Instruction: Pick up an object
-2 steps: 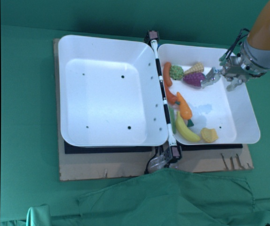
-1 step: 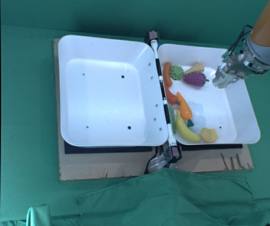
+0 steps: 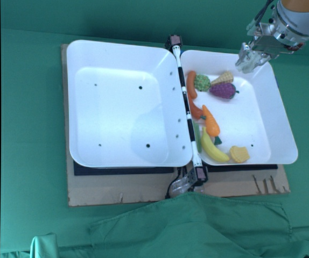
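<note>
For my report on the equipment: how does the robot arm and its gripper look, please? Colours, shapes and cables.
The arm enters from the upper right. It has a broad orange band above a light grey, rounded wrist ring. Below that sits a boxy metal-grey gripper with darker parts and pale silver fingers. Thin dark cables loop along its upper left side. No markings are legible.

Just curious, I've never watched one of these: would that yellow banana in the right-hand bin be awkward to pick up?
Probably a bit. The curved yellow toy banana looks smooth and glossy, so it may slip. Its rounded shape might rock or roll when nudged. It looks like a light plastic toy, likely rigid.
</note>
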